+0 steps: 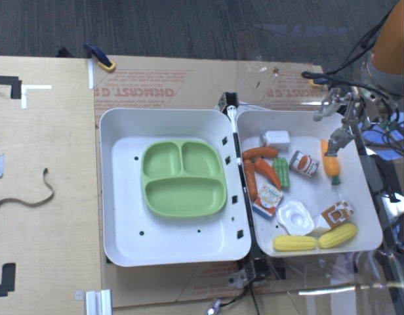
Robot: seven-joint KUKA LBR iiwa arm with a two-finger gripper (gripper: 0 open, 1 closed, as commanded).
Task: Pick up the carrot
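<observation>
Right, the carrot (331,165) lies just right of the can (303,164), orange with its green stub pointing toward me, and the gripper (338,142) hangs just beyond it, above and right of the can. I cannot tell from here whether the gripper is open or closed, or whether it has the carrot at all. To do this well, I'd want it centred over the orange body rather than the stub, closing across the narrow width, then a straight lift so nothing bumps the can. Counting outward from the near edge of the right bin (374,222): two corn cobs (295,243) nearer me than the can, one white cup (295,216), two small cartons (337,213), two reddish sticks (250,177) and one green pod (281,173) left of the can, one can, one carrot, and one white box (275,138) beyond. Far left of the can, the other bin (107,176) holds one green plate (184,178).
</observation>
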